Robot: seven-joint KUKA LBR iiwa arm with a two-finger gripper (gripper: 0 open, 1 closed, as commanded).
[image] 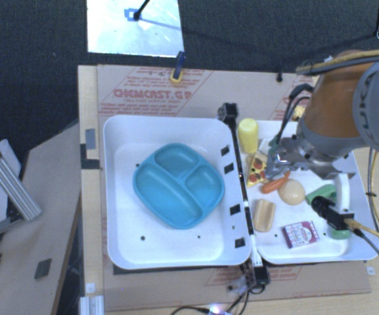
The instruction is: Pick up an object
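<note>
Gripper [278,165] at the end of the grey arm [347,110] is down inside the right bin [360,251], near its upper middle, and its tips sit among the toy food so closely that I cannot tell how they stand or whether anything is caught there. Just below and touching the metal is a small orange carrot [274,185], lying at a slant. To the left of the gripper, against the divider between the bins, lies a pizza slice [257,169] with red spots, and above that a yellow bottle [247,135] stands near the bin's top left corner. Beside the carrot on its right is a pale round bun [292,192]. Lower down a tan bread piece [263,214] lies by the divider, and a small red and white packet [299,234] sits near the front wall. A green piece [324,195] shows at the right, partly behind a white and black tool part. The left bin [120,241] carries a blue divided plate [178,185], tilted a little, well apart from the gripper.
</note>
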